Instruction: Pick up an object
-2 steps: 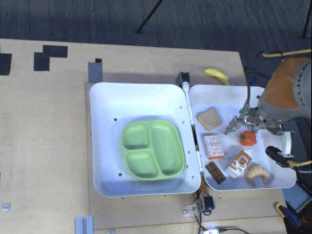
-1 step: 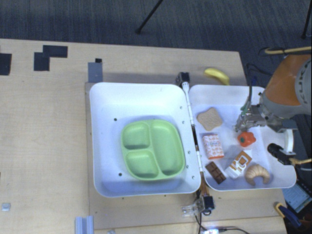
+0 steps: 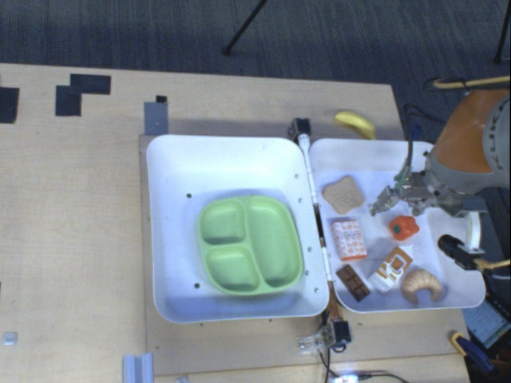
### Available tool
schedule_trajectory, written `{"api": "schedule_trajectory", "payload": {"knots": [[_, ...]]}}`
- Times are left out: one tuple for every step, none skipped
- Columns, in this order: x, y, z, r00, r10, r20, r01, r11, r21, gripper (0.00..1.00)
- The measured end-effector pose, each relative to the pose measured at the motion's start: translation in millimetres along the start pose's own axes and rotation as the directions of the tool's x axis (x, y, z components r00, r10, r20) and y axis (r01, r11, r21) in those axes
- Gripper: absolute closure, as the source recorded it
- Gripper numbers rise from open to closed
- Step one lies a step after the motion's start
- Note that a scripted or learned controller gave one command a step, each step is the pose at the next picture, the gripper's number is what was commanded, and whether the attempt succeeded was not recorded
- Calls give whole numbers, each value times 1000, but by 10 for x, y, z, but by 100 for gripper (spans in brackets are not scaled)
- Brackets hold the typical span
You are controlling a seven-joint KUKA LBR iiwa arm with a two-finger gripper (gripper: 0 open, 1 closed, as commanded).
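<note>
On the wooden bench, right-hand bin: gripper, its state impossible to tell, hovers just left of a small round orange-red tomato.

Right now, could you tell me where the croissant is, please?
The croissant lies in the right-hand bin, at its near right corner, just right of the small orange-and-white carton and below the red-orange tomato-like piece.

The arm is cut off by the right edge; its gripper fingers are too small to tell apart.
</note>
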State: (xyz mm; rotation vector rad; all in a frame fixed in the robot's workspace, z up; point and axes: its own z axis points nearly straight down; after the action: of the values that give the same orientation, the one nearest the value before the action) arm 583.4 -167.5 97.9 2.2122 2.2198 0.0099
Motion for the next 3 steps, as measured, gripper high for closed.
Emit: {"api": "schedule_trajectory", "payload": {"knots": [[370, -654, 105, 1000, 3, 0, -3, 1000, 3, 0], [371, -629, -12, 1000, 2, 1, -2, 1000, -3, 100], [372, -631, -11, 1000, 2, 0, -2, 1000, -2, 0]]}}
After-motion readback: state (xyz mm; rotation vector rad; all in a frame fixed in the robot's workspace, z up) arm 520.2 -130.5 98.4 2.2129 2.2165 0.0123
